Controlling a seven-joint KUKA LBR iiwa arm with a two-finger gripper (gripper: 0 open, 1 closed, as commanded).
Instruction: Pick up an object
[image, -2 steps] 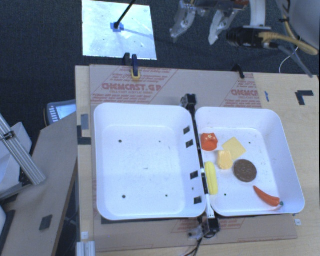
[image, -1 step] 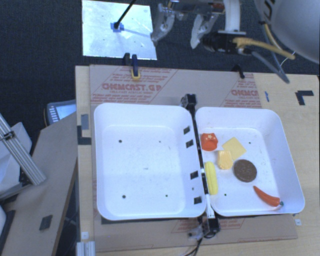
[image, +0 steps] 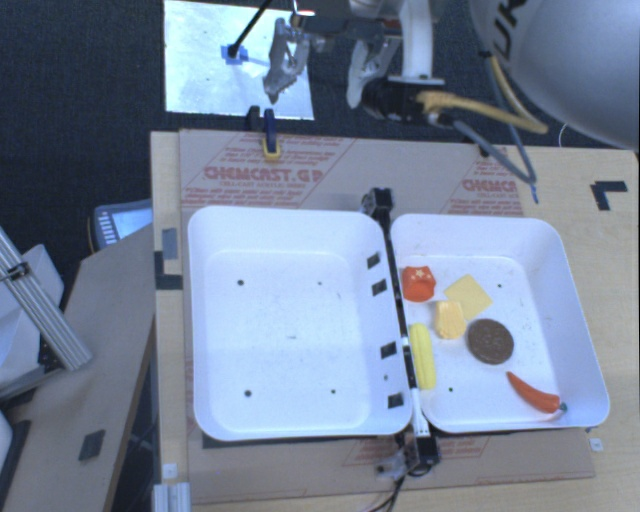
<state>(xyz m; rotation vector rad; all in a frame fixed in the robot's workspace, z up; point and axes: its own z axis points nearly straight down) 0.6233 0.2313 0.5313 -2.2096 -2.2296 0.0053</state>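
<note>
Hand (image: 318, 72) raised beyond the far edge of the counter (image: 300, 170), fingers spread apart, gripping nothing. Right bin (image: 545, 235) contents (left to right): corn cob (image: 423, 356), orange-red piece (image: 418, 283), two yellow blocks (image: 460, 305), brown disc (image: 490, 341), red chili (image: 533, 393).

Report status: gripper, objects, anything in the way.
Gripper high above the bench, beyond the bins, holding nothing. Objects in right bin: tomato, cheese, cookie, corn, chili. Nothing in the way.
</note>
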